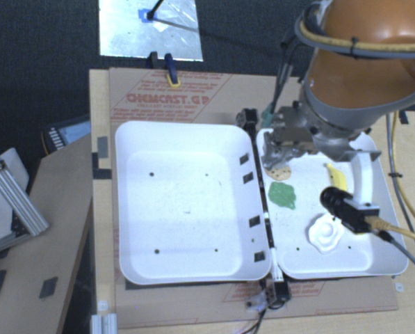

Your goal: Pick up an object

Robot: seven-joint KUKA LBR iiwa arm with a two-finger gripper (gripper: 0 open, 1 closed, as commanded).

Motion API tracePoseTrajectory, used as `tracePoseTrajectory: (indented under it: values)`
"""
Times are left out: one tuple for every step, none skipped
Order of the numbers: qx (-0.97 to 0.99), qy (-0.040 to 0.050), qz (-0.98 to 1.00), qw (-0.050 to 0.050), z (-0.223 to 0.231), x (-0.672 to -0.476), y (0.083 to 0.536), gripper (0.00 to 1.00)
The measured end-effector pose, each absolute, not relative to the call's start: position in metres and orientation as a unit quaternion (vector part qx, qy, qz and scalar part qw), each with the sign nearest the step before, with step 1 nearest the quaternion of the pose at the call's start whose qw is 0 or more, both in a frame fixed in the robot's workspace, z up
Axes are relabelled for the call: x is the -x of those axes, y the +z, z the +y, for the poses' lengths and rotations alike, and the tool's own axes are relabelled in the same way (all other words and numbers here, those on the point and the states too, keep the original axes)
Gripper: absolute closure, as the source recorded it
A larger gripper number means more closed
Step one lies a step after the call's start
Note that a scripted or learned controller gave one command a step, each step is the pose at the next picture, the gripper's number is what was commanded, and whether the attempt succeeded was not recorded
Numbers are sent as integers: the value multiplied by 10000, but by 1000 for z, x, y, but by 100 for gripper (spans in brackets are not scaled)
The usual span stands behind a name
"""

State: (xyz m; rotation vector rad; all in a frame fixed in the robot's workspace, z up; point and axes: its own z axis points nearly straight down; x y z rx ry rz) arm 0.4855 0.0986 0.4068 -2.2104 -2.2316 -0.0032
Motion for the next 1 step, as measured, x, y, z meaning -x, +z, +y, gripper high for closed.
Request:
tracePoseTrajectory:
  values:
    - [7039,-23,-7103,-5,149,-487,420,100]
